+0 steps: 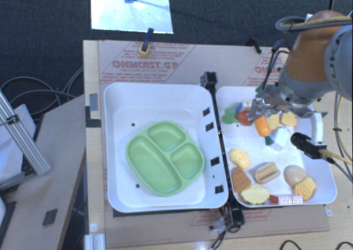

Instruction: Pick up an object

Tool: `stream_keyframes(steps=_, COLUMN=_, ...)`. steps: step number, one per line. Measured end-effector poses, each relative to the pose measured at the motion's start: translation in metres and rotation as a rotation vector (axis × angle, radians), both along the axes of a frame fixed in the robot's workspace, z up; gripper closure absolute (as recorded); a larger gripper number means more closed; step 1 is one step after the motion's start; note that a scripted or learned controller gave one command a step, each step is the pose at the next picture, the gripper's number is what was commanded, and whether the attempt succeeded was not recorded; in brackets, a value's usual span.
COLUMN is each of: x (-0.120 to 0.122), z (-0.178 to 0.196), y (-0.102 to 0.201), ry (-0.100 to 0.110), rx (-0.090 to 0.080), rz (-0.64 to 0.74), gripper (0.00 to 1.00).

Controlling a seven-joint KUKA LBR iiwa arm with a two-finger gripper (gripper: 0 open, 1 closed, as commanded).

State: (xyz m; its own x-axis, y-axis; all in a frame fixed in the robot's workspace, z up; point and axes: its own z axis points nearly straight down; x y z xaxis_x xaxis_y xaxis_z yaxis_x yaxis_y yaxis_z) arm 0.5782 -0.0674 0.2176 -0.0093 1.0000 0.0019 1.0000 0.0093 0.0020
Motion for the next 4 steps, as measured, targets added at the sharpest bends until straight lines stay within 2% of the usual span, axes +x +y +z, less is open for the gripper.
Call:
stream_keyframes(steps=1, x=0.009, z=-0.006, y=0.053, ry=0.000, rx=-0.001, rz=0.000, gripper=1.00)
stream_keyframes(steps=2, x=0.032, z=0.008, y=0.108, ry=-0.003, rx=0.000, rz=0.001, gripper=1.00)
stream_keyframes(steps=3, x=0.042, z=0.014, y=0.170, ry=-0.001, rx=0.001, rz=0.001, gripper=1.00)
stream_keyframes(steps=4, x=0.046, z=-0.003, y=0.158, ry=0.002, rx=-0.003, rz=-0.009, gripper=1.00)
